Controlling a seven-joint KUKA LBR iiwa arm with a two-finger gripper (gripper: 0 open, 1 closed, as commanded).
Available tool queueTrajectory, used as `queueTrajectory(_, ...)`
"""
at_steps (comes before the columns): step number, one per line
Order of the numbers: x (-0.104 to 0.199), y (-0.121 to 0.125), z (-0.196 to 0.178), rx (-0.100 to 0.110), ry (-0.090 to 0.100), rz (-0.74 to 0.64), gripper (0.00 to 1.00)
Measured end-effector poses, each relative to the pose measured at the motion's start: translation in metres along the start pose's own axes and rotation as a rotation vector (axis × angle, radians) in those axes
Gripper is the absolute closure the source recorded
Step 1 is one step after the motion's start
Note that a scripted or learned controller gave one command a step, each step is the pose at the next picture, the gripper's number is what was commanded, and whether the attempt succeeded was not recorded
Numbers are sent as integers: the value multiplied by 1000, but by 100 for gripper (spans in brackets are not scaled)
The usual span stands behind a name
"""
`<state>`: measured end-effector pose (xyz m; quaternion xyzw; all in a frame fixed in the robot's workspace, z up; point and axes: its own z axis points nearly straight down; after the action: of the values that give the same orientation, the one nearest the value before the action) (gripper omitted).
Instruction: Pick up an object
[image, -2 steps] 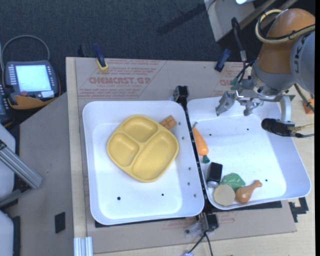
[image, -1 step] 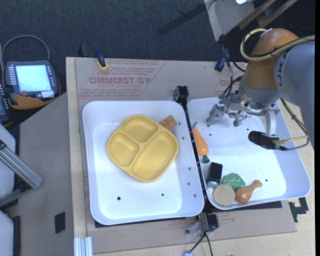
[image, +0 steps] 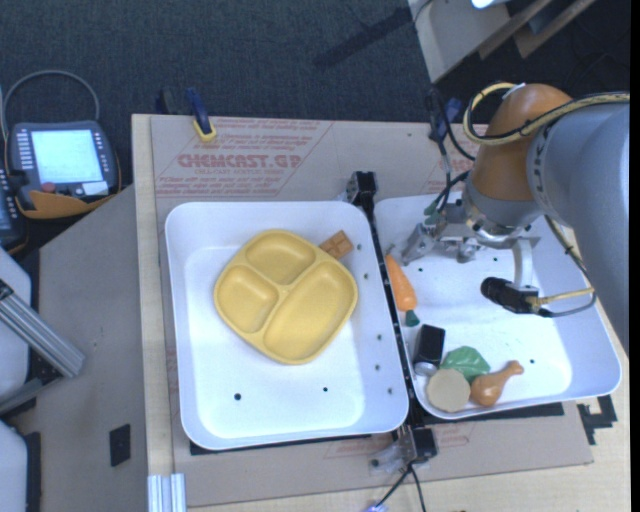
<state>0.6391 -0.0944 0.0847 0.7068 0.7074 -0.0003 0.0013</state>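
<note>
Two bins: shallow white trays side by side on a bench (image: 150, 300), the left bin (image: 190, 300) larger in view, the right bin (image: 585, 355) under the arm.
Far left: a teach pendant (image: 62, 165) with a lit screen lies off the bench on the dark floor.
Bench top: a brown sheet printed with red lettering (image: 240, 160) lies under both bins; a yellow-and-blue clamp (image: 202, 118) sits at its back edge.
Left bin: a yellow divided plate (image: 287, 296) with three compartments lies flat near the middle; a small tan block (image: 337, 245) touches the plate's back right rim.
Right bin, left wall: an orange carrot (image: 401, 284) lies along the wall; a small green piece (image: 411, 320) lies just in front of its tip.
Right bin, front corner: a black block (image: 430, 344), a green leafy toy (image: 467, 360), a tan round disc (image: 449, 390) and a brown drumstick (image: 494, 382) cluster close together.
Arm: grey with an orange band, it reaches in from the right over the right bin's back half.
Gripper (image: 450, 238): low over the back of the right bin, well apart from the cluster; the finger spread cannot be told, and no object is seen between them.
Cable: a black connector (image: 505, 293) with a yellow lead hangs just beside the gripper.
</note>
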Motion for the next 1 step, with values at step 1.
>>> queueTrajectory(1, -1, 2, -15, -9, -2, 1, 100)
